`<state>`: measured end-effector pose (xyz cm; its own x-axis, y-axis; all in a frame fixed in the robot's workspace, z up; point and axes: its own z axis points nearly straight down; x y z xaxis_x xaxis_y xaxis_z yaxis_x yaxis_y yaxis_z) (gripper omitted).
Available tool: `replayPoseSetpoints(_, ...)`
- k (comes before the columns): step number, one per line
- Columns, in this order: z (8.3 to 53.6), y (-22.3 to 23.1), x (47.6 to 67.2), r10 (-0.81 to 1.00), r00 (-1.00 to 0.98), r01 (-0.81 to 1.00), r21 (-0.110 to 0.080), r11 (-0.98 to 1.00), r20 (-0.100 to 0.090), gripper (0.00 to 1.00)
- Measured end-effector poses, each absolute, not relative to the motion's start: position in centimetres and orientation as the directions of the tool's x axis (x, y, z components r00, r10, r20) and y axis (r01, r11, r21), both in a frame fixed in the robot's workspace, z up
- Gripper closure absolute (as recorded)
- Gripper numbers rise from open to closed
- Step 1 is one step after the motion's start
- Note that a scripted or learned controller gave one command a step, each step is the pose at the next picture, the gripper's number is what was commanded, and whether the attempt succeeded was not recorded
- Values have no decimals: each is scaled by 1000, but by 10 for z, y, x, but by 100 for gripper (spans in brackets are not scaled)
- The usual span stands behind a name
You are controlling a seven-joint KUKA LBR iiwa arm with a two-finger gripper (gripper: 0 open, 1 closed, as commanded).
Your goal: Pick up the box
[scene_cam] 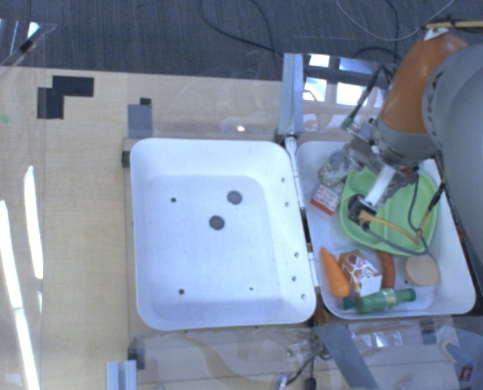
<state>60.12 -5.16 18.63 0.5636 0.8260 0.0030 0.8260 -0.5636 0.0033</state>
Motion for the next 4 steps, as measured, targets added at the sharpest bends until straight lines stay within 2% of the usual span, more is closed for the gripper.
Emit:
replayPoseSetpoints(1, 185, -74, 530, 890, 455, 890, 2, -455, 2, 0)
replayPoseSetpoints(2, 131, -118, 488, 940, 341, 940, 3, -341, 1, 0)
replayPoseSetpoints(3, 142, -117, 490, 941, 338, 941, 9, -339, 3, 100)
replayPoseSetpoints(4, 210, -85, 488, 976, 219, 976, 6, -219, 1, 100)
